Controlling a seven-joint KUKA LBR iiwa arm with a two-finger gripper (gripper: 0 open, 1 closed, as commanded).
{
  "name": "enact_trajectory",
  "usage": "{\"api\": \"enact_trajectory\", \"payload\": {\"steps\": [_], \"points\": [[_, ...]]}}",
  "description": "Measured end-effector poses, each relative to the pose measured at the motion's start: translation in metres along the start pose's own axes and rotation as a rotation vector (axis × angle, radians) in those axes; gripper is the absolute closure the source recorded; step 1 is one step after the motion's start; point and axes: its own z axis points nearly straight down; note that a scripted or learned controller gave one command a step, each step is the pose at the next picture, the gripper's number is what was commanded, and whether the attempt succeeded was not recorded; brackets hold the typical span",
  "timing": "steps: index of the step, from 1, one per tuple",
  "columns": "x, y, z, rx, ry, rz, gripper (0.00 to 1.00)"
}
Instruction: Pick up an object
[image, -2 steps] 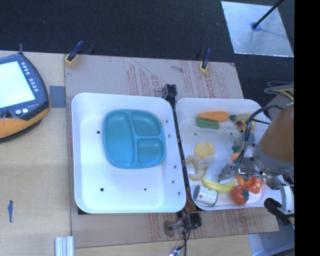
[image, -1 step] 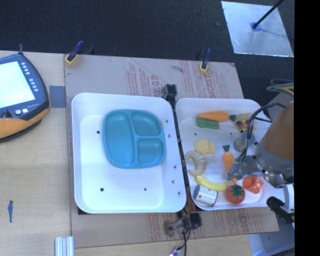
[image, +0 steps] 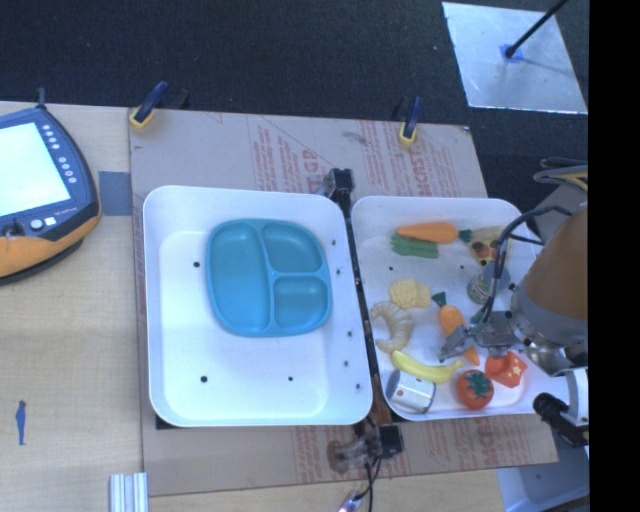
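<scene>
A: What's your bench (image: 70, 330) like?

B: Pale wood, a brown cardboard sheet (image: 300, 150) clamped over it, two white bins on that. Dark carpet (image: 250, 45) behind. Your pendant (image: 35, 190) sits far left.

A: And the bins?

B: Left bin (image: 165, 300) holds a blue divided plate (image: 268, 277). Right bin (image: 372, 232) holds toy food: carrot (image: 428, 232), banana (image: 424, 367), tomato (image: 474, 389).

A: The claw?

B: You'll find the claw (image: 462, 347) low in the right bin, beside the banana. Released or clenched, I cannot tell.
</scene>
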Motion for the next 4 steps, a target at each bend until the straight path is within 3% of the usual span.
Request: {"api": "enact_trajectory", "payload": {"steps": [1, 2, 3, 4], "points": [[-0.001, 0.0, -0.01, 0.0, -0.002, -0.005, 1.0], [-0.001, 0.0, -0.01, 0.0, -0.003, -0.005, 0.0], [-0.002, 0.001, -0.02, -0.001, -0.006, -0.01, 1.0], [-0.002, 0.001, -0.02, -0.001, -0.006, -0.01, 0.0]]}}
